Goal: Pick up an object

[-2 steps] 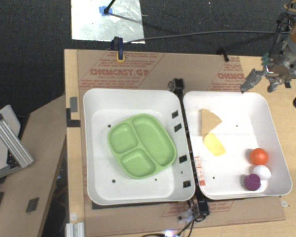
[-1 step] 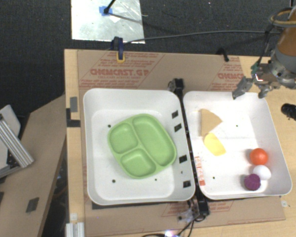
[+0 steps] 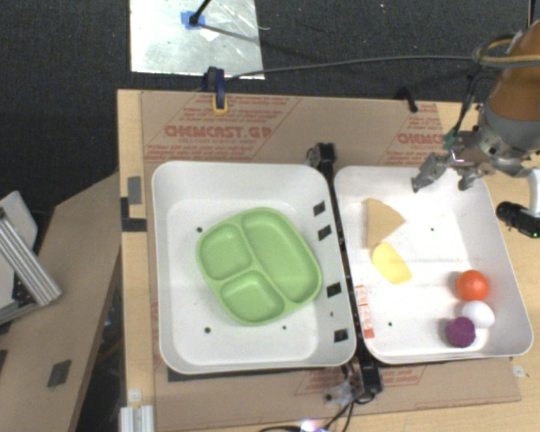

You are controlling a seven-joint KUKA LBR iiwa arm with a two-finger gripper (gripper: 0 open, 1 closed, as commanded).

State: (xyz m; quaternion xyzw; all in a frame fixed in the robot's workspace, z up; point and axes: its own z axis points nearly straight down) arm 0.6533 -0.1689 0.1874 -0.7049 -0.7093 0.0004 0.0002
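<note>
Cardboard is covering the counter (image 3: 252,120) under two white bins. Your pincer (image 3: 447,174), spread and pinching nothing, is hovering at upper right; below it the yellow block (image 3: 391,263) is looking light and smooth, so grip its long sides.

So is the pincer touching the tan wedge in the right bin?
Apart. The camera view shows the pincer near the bin's far edge, with bare white floor between it and the tan wedge.

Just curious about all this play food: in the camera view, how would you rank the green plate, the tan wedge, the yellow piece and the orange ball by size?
1. green plate
2. tan wedge
3. yellow piece
4. orange ball, only slightly smaller than the yellow piece
</note>
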